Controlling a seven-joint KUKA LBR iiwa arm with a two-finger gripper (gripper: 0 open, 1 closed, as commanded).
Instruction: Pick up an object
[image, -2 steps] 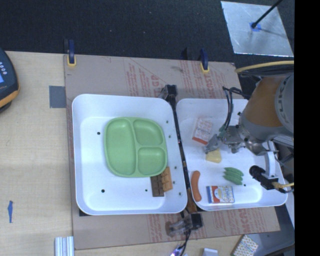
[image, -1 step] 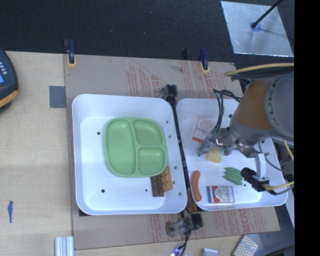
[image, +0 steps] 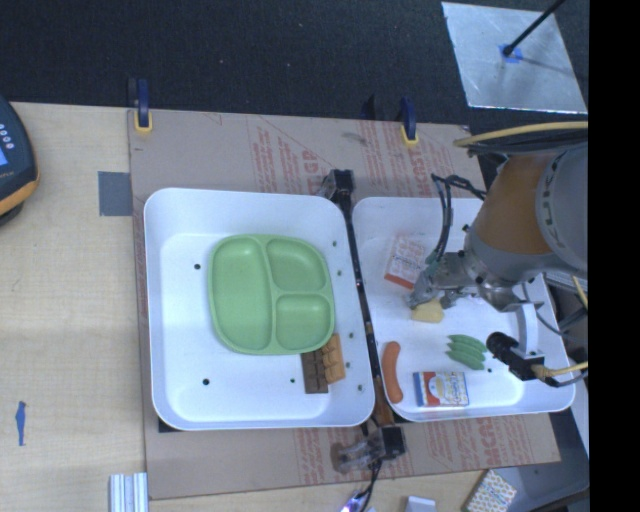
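Target looks like the pale yellow chunk (image: 428, 313) in the right bin (image: 375, 225), sitting just under the gripper (image: 432, 291), touching or nearly so. Can't tell from this angle how wide the tool is spread or whether it has any grip on the chunk; nothing visibly clamped, so treat it as not picked

Neighbours in same bin: red-and-white packet (image: 405, 259) just up-left of the gripper, green pea pods (image: 466, 348) down-right, sausage (image: 391, 370) near the bin's left wall, small printed box (image: 441, 388) by the front edge. Chunk is clear of the pods and sausage but close to the packet

To do this step well, my read:
- centre over the chunk, not its edge; it's small and rounded, likely to squirt out if pinched off-centre
- come straight down, keep clear of the packet so it doesn't get dragged along
- close fully before lifting, lift vertical and slow
- watch the cable (image: 442, 215) looping near the wrist, could snag on retreat

Left bin (image: 160, 300) holds the green divided plate (image: 271, 293) and a brown chocolate-like bar (image: 323, 365) below its lower right corner; both well apart from the action, irrelevant for now

Arm (image: 520, 215) is reaching in from the right, wrist low over the bin
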